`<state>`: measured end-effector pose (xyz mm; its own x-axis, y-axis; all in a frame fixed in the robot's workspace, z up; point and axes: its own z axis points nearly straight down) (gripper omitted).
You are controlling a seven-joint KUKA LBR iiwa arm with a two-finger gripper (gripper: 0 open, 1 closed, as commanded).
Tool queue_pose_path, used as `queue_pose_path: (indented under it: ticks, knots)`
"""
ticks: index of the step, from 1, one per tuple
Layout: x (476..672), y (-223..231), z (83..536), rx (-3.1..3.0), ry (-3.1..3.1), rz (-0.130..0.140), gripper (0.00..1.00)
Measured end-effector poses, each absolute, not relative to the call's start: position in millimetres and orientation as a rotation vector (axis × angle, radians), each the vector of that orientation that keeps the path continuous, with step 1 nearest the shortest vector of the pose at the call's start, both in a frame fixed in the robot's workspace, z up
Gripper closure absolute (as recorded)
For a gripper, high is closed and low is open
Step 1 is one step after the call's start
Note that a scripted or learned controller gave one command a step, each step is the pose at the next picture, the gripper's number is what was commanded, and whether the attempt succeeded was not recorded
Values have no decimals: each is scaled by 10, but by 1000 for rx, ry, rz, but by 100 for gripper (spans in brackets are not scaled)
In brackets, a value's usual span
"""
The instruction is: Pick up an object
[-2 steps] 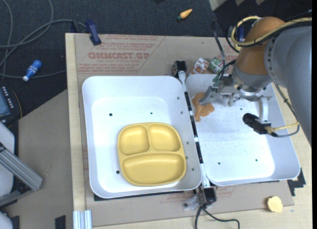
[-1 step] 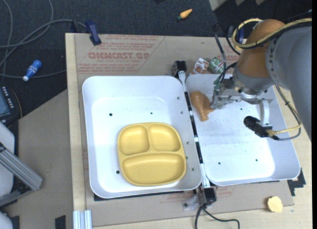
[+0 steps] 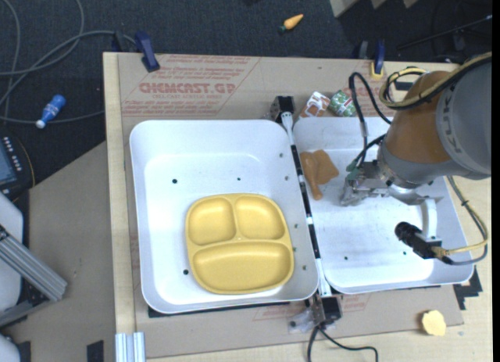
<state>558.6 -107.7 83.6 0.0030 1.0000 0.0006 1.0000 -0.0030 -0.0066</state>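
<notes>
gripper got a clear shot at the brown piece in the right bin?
Probably yes. The gripper sits low in the right bin, just beside the brown piece, which lies against the bin's left wall with nothing on top. That wall could crowd one finger.

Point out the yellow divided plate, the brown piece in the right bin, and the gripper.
yellow divided plate (image 3: pixel 238 243), camera view, ridge between its compartments
brown piece (image 3: pixel 318 170), camera view, its flat middle
gripper (image 3: pixel 351 195), camera view, between its fingertips
</notes>
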Motion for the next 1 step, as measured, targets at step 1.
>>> queue_pose_path:
  ticks: [1]
  knots:
    - [5541,-674,1914,-2221,-2233,-13,100]
